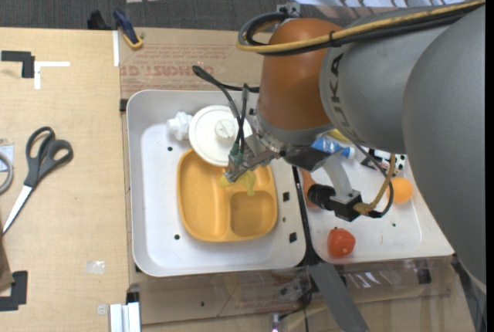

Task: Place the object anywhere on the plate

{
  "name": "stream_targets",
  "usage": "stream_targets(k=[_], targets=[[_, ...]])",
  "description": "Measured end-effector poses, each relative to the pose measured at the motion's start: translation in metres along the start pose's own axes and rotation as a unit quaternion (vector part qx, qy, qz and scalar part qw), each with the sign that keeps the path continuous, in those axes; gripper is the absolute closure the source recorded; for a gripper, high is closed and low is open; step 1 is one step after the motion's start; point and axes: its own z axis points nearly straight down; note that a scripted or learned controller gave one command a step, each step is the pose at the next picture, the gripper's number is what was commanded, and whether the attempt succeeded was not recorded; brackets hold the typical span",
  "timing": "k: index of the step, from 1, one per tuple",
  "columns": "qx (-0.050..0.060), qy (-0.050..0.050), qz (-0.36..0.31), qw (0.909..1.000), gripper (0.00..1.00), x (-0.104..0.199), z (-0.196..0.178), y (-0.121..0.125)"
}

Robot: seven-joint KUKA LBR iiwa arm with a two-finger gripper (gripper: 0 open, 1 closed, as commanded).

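a small yellow-green object (241, 179) sits right under the tip of the gripper (235, 163), above the upper right part of the yellow plate (202, 199). it is too small and too closely crowded by the gripper to tell whether it is pinched, or whether it rests on the plate. whether the gripper is spread or pressed together cannot be told either.

the plate is a divided tray with a long compartment down its left side and a squarish one at its lower right. it lies in the middle of the left bin (147, 191). a round white dish (210, 133) overlaps the plate's upper end, and a small crumpled white thing (179, 126) lies just beside that dish, to its left.

the arm (401, 76) comes in from the right, and its orange band (297, 76) sits above the seam between the two bins.

in the right bin (401, 234) a red round thing (340, 242) lies near the front edge. an orange ball (402, 190) sits farther right, and a blue thing (333, 143) peeks out from under the arm.

on the wooden bench (69, 245) to the left of the bins lie black-handled scissors (35, 160), well apart from the plate. a sheet of cardboard (177, 60) lies behind the left bin, with a blue clip (127, 28) near its far left corner.
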Motion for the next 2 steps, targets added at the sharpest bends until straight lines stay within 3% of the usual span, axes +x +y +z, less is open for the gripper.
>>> stream_targets(k=[1, 2], targets=[[0.000, 0.000, 0.092, 0.9958, 1.00, 0.064, -0.043, -0.014], [0.000, 0.000, 0.085, 0.9964, 1.00, 0.011, -0.086, -0.048]])
